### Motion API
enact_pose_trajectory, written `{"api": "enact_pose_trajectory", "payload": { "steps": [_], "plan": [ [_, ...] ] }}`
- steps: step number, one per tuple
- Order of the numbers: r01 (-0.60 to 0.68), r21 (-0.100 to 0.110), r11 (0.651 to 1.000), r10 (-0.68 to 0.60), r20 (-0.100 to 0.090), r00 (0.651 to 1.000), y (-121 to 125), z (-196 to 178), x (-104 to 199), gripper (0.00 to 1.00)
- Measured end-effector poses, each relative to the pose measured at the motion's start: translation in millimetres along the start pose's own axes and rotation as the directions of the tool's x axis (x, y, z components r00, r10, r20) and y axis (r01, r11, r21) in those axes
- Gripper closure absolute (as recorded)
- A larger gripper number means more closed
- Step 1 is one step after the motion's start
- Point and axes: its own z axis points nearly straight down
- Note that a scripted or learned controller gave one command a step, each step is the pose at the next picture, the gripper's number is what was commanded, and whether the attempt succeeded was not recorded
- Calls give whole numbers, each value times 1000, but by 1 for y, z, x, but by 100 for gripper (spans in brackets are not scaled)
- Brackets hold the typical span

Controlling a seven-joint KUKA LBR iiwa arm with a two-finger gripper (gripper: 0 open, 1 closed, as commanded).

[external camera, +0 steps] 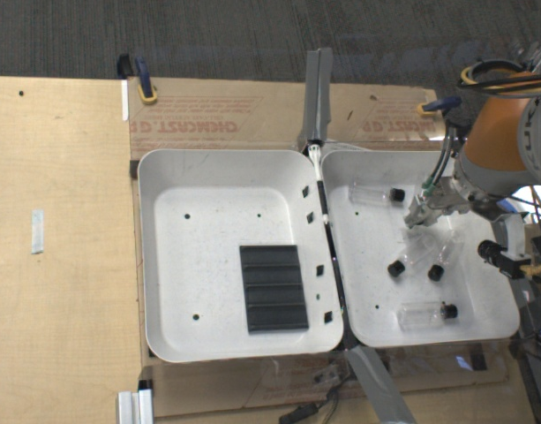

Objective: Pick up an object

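Several small clear vials with black caps lie in the right bin (367,325): one at the back (376,195), two near the middle (409,259) (440,259), and one near the front (424,314). A black ribbed rectangular pad (273,287) lies flat in the left bin (164,325). My gripper (418,216) hangs low over the right bin, just right of the back vial and above the middle pair. Nothing is visibly held in it.
A grey metal bar (317,95) runs back from the seam between the bins. Clamps (145,82) (436,107) pin the cardboard behind them. The wooden bench (58,237) stretches left, bearing a small metal strip (37,232). Cables and fittings (504,259) crowd the right bin's right rim.
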Motion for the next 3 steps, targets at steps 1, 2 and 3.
{"api": "enact_pose_trajectory", "payload": {
  "steps": [1, 2, 3],
  "plan": [
    [-74, -3, 997, 74, 1, 997, 65, -123, 40, 100],
    [-74, -3, 997, 74, 1, 997, 65, -123, 40, 0],
    [-21, -2, 1000, 21, 1, 1000, 45, -54, -6, 0]
  ]
}}
